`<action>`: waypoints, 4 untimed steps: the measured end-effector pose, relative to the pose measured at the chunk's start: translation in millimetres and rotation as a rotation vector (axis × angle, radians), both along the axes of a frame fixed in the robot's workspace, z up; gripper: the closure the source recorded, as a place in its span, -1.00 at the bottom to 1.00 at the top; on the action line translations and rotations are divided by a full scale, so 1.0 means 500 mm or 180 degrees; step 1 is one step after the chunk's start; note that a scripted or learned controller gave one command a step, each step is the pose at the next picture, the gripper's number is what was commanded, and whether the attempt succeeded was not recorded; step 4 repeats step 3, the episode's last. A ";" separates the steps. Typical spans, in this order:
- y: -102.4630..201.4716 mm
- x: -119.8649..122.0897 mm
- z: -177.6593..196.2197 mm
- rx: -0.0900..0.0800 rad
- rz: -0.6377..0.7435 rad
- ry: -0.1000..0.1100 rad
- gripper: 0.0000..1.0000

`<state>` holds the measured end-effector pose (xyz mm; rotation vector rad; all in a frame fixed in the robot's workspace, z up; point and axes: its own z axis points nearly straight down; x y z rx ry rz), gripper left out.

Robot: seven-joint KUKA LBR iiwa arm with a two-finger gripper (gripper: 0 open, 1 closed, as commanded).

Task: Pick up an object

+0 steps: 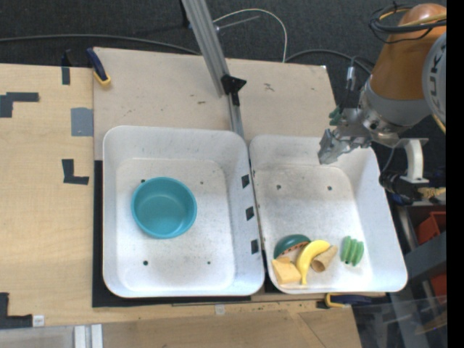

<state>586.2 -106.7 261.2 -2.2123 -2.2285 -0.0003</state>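
Nearest edge of the bench [43, 216]: a small yellow clamp [335, 301] sits at the front rim of the right bin [377, 216].

Right bin, near corner: a cluster of small items. A banana [312, 257] lies curved across the pile, touching a dark green rounded piece [291, 243] on its left, a tan block [286, 271] below it and a tan piece [324, 259] on its right. A green ridged item [351, 251] lies just beside the pile to the right, apart from the banana. The rest of that bin's floor is bare, speckled white.

Left bin [116, 194]: a teal bowl [164, 207], upright, left of centre, alone, touching no wall.

Between the bins, black clips along the shared rim. A grey metal pole [206, 35] runs from that rim slantwise up and out of the top of the view.

Far side: the gripper [332, 151] hangs over the far right corner of the right bin, well apart from the cluster, nothing between it and the pile. Nothing seen in it; whether its fingers are spread or closed cannot be told at this angle. Orange band of the arm [413, 38] above it. Cables [254, 20] loop over dark floor behind the bench; a blue-and-yellow clamp [98, 67] at the far left corner.
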 end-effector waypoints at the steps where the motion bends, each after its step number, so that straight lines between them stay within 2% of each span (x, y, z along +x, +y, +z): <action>1: 0.117 0.010 -0.031 0.0000 -0.0001 0.0004 1.00; 3: 0.339 0.013 -0.014 0.0001 0.0002 0.0001 1.00; 4: 0.339 0.013 -0.014 0.0001 0.0002 0.0001 1.00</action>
